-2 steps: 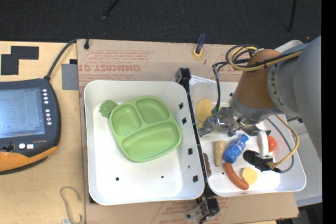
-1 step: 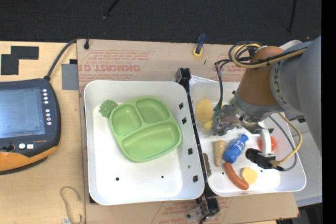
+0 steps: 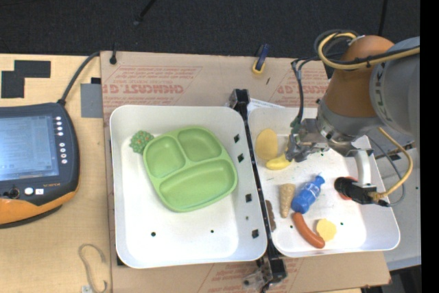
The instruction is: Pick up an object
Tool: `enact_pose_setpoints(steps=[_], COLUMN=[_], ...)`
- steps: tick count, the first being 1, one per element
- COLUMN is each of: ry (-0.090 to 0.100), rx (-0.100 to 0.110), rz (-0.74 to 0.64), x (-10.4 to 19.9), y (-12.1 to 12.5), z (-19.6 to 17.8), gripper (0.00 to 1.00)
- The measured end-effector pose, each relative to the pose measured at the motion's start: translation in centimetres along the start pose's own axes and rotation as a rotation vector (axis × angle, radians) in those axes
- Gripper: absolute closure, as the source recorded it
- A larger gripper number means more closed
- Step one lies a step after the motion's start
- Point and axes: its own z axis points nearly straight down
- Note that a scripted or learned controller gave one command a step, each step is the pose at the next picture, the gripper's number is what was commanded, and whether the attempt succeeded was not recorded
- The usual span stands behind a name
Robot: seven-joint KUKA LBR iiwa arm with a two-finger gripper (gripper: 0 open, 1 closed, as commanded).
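My gripper (image 3: 296,149) hangs low over the upper left part of the right bin (image 3: 384,233). It sits just right of a yellow oval piece (image 3: 266,143) and right above a small yellow curved piece (image 3: 277,163), close to or touching it. Nothing can be seen held in it. Lower in the same bin lie a blue bottle (image 3: 307,194), a tan cone-shaped piece (image 3: 286,198), a red-orange sausage (image 3: 308,230) and a yellow wedge (image 3: 325,229).
The left bin (image 3: 137,230) holds a green divided plate (image 3: 191,168) with a small green leafy toy (image 3: 140,141) at its upper left corner. A dark divider (image 3: 251,175) separates the bins. A tablet (image 3: 31,154) lies at the far left of the bench.
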Motion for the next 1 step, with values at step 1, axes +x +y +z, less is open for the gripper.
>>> enact_pose_setpoints(steps=[1], ry=[0.000], rx=[-0.001], rz=[-0.001], x=[-0.10], y=[-0.25], z=[-6.25], gripper=[1.00])
